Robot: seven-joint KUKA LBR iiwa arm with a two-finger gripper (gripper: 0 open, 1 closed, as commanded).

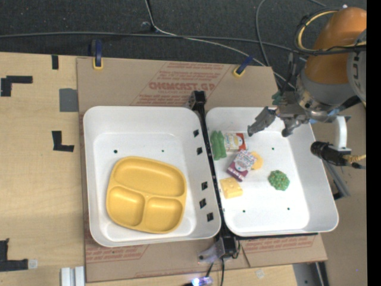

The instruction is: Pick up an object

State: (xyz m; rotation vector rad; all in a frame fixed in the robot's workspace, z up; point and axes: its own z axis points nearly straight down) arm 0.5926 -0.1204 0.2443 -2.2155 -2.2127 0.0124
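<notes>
My gripper (275,127) hangs over the back part of the right bin (309,210), its two dark fingers spread open with nothing between them. Below and left of it lie a green pickle-like piece (217,145), a red and white packet (236,141), a purple and white packet (240,164), a small orange piece (256,160) and a yellow cheese block (231,188). A green broccoli floret (278,180) sits toward the bin's right side, in front of the gripper.
The left bin (98,124) holds a yellow divided tray (146,194). A black divider with clips (205,159) runs between the bins. Cables (178,34) cross the dark back area. A black fitting on the arm (327,151) juts over the right bin's rim.
</notes>
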